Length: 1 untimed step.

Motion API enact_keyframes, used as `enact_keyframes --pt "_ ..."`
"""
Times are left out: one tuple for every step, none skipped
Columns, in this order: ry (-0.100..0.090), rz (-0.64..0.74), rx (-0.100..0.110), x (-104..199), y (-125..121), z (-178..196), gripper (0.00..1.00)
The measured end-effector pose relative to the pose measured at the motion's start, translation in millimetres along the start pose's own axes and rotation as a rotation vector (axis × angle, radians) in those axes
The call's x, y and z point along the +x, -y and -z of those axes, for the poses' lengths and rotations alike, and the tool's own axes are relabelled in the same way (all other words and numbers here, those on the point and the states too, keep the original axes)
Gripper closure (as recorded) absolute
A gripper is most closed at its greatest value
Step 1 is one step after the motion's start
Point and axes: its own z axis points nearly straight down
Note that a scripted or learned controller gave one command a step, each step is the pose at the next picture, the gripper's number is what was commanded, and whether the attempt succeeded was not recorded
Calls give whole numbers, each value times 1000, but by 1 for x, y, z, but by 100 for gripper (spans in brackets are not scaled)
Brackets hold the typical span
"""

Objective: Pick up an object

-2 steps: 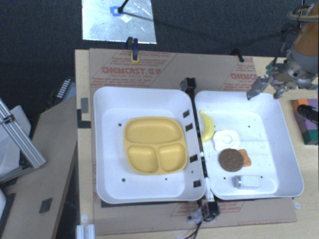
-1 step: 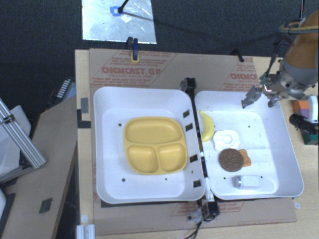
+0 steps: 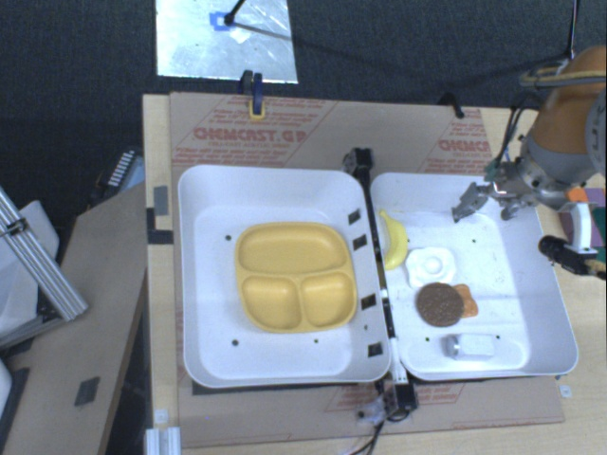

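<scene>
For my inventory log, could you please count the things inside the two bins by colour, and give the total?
Yellow: 2, the divided tray in the left bin and the banana
White: 2, the fried egg and the small white block
Brown: 1, the round patty
Orange: 1, the orange piece beside the patty
Total: 6

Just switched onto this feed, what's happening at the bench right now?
The arm is reaching in over the right bin, with its gripper hanging open above the bin's far end and nothing between its fingers. The pick hasn't happened yet. In that bin lie a banana against the left wall, a fried egg, a brown patty with an orange piece beside it, and a small grey block near the front. The left bin holds a yellow divided tray, untouched.
</scene>
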Motion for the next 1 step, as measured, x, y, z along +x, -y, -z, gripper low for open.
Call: enact_keyframes --pt "0 2 0 5 1 -42 0"
